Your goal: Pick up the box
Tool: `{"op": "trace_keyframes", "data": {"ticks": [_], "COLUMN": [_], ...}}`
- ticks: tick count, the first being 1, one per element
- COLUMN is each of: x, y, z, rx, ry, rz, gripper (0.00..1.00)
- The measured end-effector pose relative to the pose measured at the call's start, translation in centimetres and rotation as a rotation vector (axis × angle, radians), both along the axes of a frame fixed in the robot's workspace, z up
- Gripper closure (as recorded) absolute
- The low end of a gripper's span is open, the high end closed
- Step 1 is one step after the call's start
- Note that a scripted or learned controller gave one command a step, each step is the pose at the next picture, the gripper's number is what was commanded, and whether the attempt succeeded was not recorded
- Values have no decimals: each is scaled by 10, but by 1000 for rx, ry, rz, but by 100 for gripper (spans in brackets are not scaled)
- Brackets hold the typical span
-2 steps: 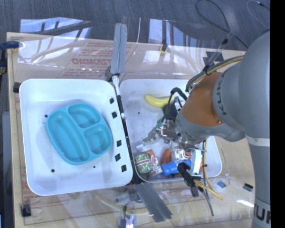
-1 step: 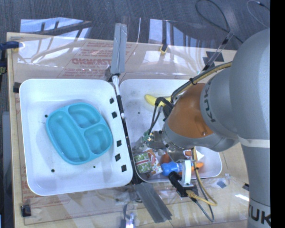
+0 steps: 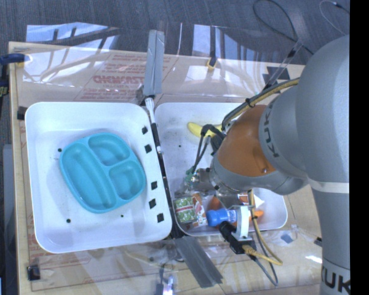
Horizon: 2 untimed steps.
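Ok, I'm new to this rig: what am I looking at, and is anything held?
One camera looks down at a slant on two white bins. The grey, orange-banded arm is the robot, reaching in from the right over the right-hand bin. The left-hand bin holds a blue divided plate. In the right-hand bin lie a small green-and-red box, a blue item and something yellow. The box appears to rest on the bin floor; the wrist hides whether anything is held.

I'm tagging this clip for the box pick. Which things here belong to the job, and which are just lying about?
Job: box in the right bin.
Lying about: blue plate in the left bin; yellow thing and blue thing in the right bin.
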<state>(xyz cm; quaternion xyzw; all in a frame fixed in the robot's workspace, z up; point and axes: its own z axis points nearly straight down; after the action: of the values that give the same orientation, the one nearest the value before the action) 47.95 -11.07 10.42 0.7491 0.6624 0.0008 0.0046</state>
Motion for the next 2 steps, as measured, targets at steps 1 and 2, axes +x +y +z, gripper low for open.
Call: {"op": "trace_keyframes", "data": {"ticks": [1, 2], "x": [94, 67], "y": [53, 96], "z": [108, 160], "rx": [8, 7], "ry": [11, 12], "rz": [-155, -211], "gripper": [100, 100]}}
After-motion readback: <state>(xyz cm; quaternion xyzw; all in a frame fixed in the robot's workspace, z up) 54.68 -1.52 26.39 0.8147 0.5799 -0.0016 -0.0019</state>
